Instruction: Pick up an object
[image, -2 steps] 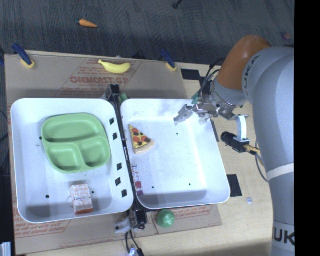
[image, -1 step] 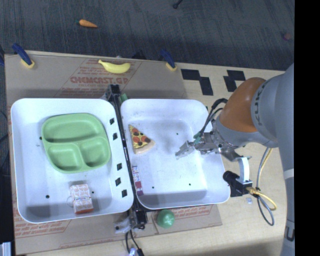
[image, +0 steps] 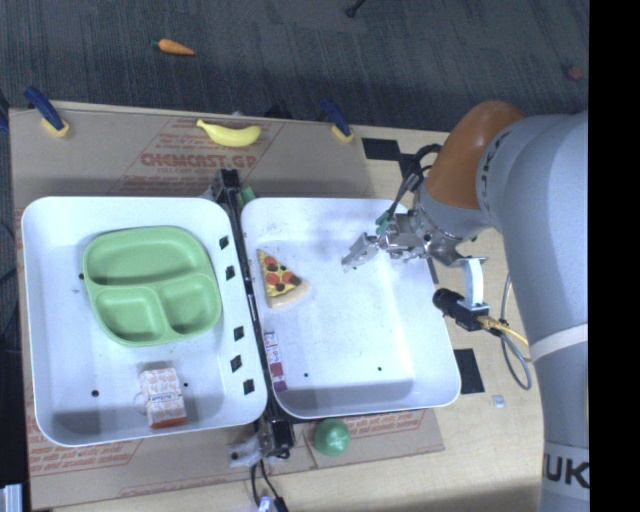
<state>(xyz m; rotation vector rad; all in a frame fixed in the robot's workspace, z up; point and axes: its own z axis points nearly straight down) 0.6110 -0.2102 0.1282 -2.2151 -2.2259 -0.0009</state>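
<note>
Lying near the right white bin's (image: 400, 385) left wall, the toy pizza slice (image: 281, 279) is untouched. The two-finger gripper (image: 356, 256) hovers apart to its right; whether its jaws are spread, I cannot tell. Nothing blocks it; the left bin's green divided tray (image: 150, 283) and small packet (image: 162, 395) sit well apart.

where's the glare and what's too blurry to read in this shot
Camera view: the white bins wash out brightest, mostly the right bin; soft shadow sits along the left bin's lower wall; the gripper is small and smeared; the carton's print is unreadable.
</note>
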